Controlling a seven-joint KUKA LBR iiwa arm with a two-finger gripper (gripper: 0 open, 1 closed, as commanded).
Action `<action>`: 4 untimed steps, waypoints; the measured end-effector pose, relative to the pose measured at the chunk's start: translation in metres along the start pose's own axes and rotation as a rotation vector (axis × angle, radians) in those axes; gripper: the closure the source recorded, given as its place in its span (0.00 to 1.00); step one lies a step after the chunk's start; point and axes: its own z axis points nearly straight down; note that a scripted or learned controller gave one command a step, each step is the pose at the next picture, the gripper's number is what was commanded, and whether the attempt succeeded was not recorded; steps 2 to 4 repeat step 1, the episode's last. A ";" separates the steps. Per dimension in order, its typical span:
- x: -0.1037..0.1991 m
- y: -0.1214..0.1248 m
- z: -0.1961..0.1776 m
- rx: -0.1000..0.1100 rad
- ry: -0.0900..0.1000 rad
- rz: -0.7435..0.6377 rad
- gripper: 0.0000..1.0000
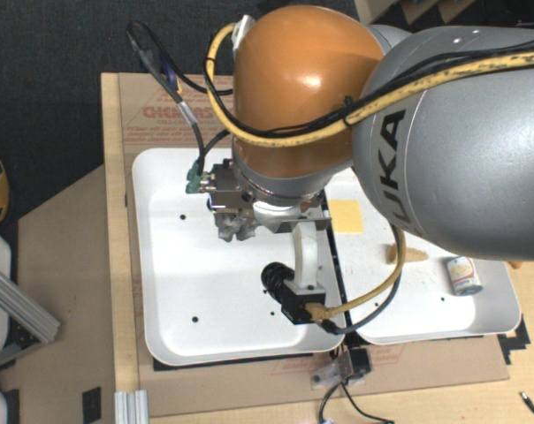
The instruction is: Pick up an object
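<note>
the grey arm (444,140) with its orange band (302,78) reaches in from the right and hangs over the left bin (174,263), its gripper (236,223) hidden beneath. in the right bin (426,312) lie a yellow square (347,216) and, nearer right, a small can (464,275).
</note>
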 end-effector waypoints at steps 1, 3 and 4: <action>0.000 0.001 -0.108 -0.029 0.014 -0.003 1.00; 0.000 0.001 -0.108 -0.029 0.014 -0.003 1.00; 0.000 0.001 -0.108 -0.029 0.014 -0.003 1.00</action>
